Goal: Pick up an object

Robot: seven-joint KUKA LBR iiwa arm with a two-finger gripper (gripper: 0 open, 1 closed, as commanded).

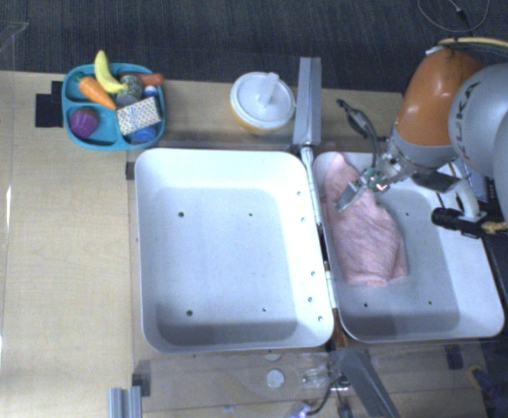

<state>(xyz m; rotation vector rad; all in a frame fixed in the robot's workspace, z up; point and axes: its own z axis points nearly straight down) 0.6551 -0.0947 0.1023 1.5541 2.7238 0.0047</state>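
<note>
A soft pink cloth (364,231) lies in the right bin (463,307), bunched up along the bin's left side, close to the wall between the two bins. Its top end is lifted a little toward the gripper (358,190), which sits right at that end of the cloth. The gripper is small and partly dark here, so I cannot tell if it is open or closed, or if it has hold of the cloth. The grey arm (489,120) with its orange band (432,98) reaches in from the right, above the right bin. The left bin (223,251) sits just beside the right one. Behind the bins, on the bench, is a round white and yellow cup with a lid (262,103). Farther left is a blue tray (112,105) with toy food in it, like a banana and a carrot.
</note>
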